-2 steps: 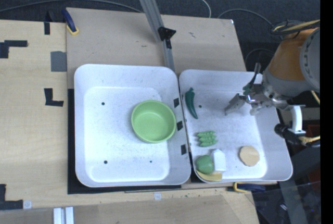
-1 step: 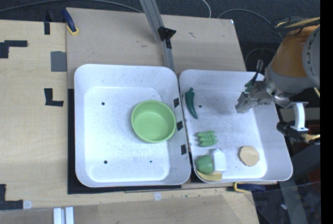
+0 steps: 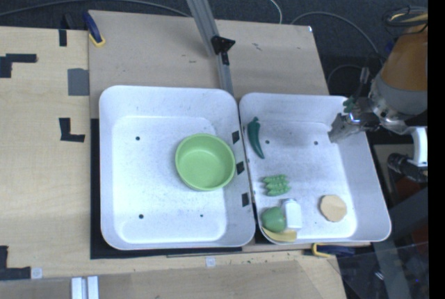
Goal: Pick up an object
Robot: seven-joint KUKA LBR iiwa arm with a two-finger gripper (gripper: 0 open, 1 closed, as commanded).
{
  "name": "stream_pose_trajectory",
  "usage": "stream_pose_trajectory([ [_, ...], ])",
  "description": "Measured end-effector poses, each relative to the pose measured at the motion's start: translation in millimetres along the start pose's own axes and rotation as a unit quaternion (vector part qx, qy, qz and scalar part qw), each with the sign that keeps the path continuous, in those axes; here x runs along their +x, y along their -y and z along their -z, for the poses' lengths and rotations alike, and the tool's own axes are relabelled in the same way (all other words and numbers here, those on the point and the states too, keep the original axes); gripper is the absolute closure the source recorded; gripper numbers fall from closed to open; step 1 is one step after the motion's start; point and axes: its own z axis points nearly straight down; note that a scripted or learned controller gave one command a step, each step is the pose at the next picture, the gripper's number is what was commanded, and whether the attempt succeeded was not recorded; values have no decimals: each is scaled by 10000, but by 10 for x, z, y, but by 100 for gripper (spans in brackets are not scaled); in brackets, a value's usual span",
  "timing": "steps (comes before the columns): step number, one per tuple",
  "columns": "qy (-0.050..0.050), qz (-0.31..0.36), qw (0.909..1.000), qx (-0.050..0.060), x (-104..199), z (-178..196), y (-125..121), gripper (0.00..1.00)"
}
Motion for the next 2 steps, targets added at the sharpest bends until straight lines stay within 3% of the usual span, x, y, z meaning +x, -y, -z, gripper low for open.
stream_pose_trajectory([
  [1,1,12,10000,-13,67,606,19,100],
  [2,-4,9,10000,3,71,900,10,100],
])
